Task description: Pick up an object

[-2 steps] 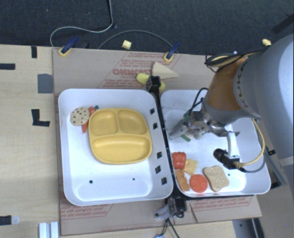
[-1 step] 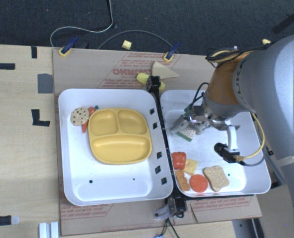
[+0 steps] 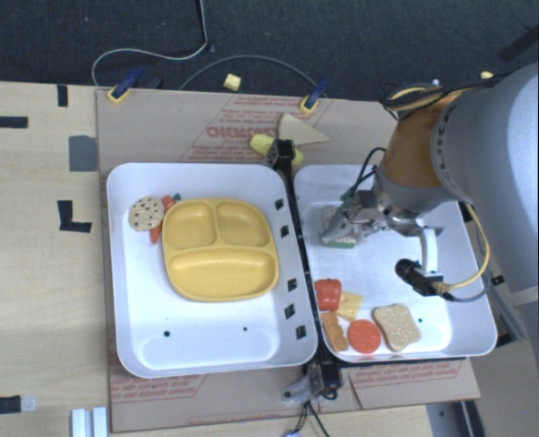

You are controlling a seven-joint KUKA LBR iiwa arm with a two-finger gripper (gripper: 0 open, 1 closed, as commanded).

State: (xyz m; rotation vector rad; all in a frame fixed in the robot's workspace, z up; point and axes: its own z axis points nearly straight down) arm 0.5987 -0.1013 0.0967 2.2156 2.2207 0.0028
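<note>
The grey arm (image 3: 497, 144) looms over the right bin (image 3: 388, 262). Its hand (image 3: 342, 230) sits low there, its grip impossible to tell. Toy foods (image 3: 365, 326) lie nearby.

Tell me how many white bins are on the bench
2. The left bin holds a yellow divided plate and a cookie. The right bin sits right beside it, with the gripper over its upper part.
</note>
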